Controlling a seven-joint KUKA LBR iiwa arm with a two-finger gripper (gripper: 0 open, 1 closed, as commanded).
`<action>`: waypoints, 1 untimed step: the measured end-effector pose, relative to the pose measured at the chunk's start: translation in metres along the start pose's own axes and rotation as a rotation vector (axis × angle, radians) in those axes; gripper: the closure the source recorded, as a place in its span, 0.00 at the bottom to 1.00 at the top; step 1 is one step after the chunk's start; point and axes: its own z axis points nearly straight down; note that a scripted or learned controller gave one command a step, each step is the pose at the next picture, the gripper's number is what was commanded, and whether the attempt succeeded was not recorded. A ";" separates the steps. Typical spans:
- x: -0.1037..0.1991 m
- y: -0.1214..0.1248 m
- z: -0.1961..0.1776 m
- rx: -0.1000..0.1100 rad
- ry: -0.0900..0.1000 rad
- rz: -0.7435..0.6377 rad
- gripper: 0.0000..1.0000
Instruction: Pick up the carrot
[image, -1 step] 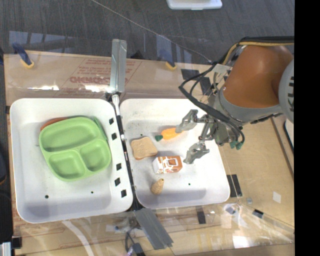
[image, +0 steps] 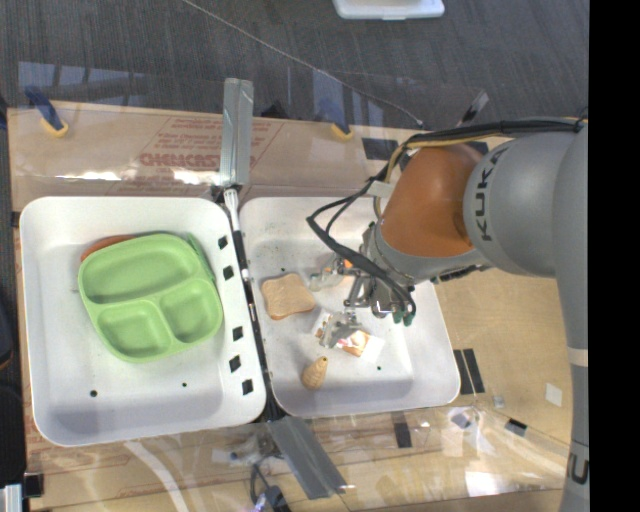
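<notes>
Camera view: the gripper (image: 340, 328) hangs low over the middle of the right bin (image: 430, 370), toward its near edge. Whether it is clenched or released cannot be told. Touching or just beside its tip lies a small orange and pale piece, apparently the carrot (image: 356, 345). A bread slice (image: 287, 297) lies near the bin's left wall, and a tan cone-shaped piece (image: 315, 373) by the near edge. In the left bin (image: 50, 400) a green divided plate (image: 151, 295) sits toward the far-left corner.

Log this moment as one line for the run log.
gripper low in right bin | over small orange-white item | toast left | green tray in left bin
</notes>
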 end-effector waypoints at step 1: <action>-0.048 0.038 0.029 -0.001 -0.005 -0.144 0.00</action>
